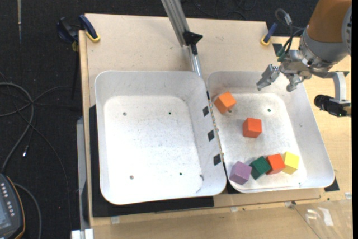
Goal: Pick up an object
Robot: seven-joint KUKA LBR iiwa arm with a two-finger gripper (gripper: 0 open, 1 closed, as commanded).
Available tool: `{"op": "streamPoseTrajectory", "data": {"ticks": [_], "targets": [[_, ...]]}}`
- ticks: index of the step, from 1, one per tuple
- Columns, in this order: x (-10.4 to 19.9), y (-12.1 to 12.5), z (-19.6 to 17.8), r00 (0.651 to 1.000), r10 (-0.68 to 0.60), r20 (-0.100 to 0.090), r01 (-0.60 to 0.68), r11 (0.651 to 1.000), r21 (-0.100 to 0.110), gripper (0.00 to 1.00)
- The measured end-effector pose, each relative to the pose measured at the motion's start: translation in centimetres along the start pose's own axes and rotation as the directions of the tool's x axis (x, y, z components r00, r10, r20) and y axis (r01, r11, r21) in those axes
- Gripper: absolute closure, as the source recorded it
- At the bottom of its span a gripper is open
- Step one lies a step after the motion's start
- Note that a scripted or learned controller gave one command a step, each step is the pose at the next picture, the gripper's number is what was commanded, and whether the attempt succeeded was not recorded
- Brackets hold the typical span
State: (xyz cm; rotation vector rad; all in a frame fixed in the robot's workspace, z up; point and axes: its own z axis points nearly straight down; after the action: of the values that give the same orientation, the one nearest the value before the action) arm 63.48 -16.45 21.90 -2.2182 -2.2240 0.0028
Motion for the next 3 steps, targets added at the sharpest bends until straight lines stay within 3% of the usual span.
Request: {"op": "streamPoseTrajectory", "data": {"ticks": [1,2,3], "targets": [[0.8,-4.0,11.0,1.000,0.003,-0.003,-0.003,1.000,0.008,0.00],[3.4,-7.0,12.5,1.000,0.002,-0.002,-0.002,1.000,0.002,0.00],[3.3,-6.8,11.4,1.000,0.003,-0.001,-0.003,1.000,-0.002,1.00]]}}
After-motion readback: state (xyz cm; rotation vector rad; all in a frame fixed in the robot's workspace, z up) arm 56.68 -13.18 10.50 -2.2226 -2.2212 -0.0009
